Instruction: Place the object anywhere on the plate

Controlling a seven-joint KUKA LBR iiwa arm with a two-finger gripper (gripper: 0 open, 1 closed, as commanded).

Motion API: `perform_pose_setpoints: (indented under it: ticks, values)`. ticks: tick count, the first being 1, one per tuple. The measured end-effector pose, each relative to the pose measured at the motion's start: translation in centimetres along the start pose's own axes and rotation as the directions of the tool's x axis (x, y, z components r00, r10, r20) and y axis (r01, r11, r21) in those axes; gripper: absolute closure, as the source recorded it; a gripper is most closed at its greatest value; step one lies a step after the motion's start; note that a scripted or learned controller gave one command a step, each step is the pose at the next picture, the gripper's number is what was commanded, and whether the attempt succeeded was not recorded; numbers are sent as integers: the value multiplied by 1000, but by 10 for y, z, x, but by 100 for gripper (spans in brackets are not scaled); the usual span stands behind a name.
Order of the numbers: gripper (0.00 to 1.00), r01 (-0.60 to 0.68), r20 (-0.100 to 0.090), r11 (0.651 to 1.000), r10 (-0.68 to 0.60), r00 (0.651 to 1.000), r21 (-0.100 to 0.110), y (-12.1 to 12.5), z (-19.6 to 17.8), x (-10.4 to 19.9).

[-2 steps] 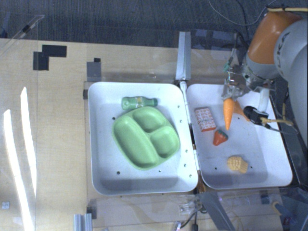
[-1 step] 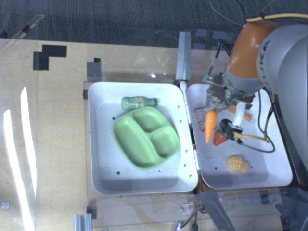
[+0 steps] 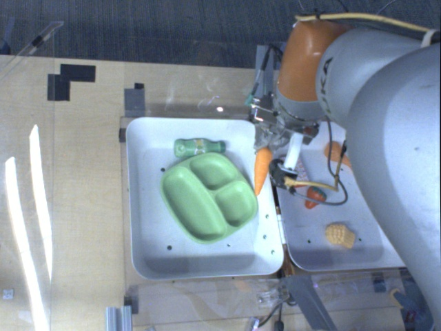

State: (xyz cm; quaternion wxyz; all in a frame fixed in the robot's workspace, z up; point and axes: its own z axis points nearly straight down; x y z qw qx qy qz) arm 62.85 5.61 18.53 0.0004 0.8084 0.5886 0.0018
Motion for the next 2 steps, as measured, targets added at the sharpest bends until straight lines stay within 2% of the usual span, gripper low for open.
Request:
perform_pose_setpoints:
  ticks: [1, 2]
  values:
    - [100, -97, 1, 995, 97, 995, 2, -31, 1, 45]
    - [0, -97, 1, 995, 97, 995, 1, -31, 0, 45]
